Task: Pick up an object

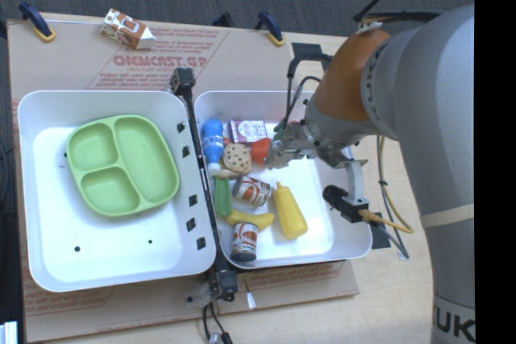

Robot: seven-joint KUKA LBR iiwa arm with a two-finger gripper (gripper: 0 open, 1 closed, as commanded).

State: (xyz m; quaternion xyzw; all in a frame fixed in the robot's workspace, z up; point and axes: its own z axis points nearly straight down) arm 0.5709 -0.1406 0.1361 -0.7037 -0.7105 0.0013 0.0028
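Note:
The right bin [347, 242] holds a cluster of small items: a blue bottle [212, 137], a purple-and-white box [248, 129], a red piece [260, 149], a round cookie [236, 158], a can lying on its side [251, 192], a green stick-shaped item [222, 196], a banana [251, 219], a yellow bottle [290, 211] and an upright can [244, 242]. My gripper [276, 155] is low in this bin, just right of the red piece and the cookie. The wrist hides its tips.
The left bin [48, 254] holds a green divided plate [122, 164]. A small carton [125, 28] lies on the cardboard behind the bins. Blue clamps [271, 26] sit along the bench's far edge. The arm's bulk covers the right bin's right side.

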